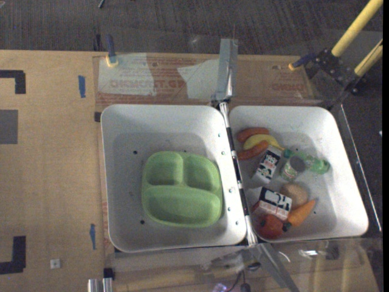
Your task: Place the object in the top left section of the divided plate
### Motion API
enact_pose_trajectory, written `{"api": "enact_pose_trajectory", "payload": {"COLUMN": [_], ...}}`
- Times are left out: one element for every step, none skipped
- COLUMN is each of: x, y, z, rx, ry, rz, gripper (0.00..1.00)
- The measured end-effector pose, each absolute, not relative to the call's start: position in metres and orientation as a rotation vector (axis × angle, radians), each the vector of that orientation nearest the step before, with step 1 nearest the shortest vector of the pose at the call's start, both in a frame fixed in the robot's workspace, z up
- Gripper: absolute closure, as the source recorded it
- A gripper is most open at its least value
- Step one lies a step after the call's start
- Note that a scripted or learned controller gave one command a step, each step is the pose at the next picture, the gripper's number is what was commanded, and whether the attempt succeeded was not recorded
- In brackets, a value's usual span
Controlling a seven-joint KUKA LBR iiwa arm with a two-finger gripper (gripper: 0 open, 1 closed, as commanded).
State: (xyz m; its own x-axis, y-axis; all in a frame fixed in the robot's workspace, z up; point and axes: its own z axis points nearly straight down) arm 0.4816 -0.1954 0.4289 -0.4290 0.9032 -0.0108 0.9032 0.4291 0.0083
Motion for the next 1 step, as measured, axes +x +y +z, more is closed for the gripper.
{"api": "enact_pose_trajectory", "payload": {"x": [0.4830], "y": [-0.1962], "z": [0.4402], "rx": [1.668], "ry": [2.638], "rz": [0.003], "gripper": [1.00]}}
